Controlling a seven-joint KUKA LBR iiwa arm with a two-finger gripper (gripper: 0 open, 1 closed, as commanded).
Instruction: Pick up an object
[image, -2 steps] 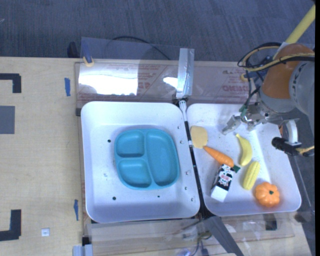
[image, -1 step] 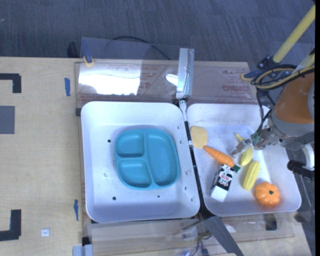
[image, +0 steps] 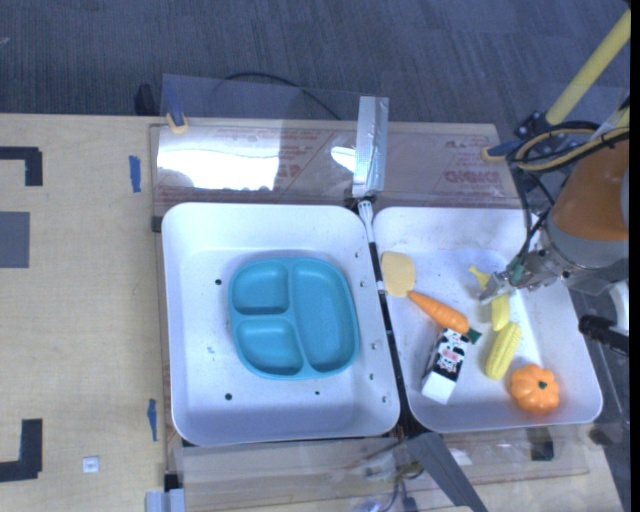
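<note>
We're hovering the hand (image: 497, 287) over the right bin (image: 575, 330) nr the corn (image: 501, 346); can't tell its state tbh. Centering first, imo.

One camera looks down from above at a slant, taking in the wooden tabletop (image: 70, 330) and both white bins, the left bin (image: 190, 330) and the right bin (image: 560, 400), side by side near mid-frame. It stands fairly far back, with grey floor (image: 300, 40) showing along the top edge.
</note>
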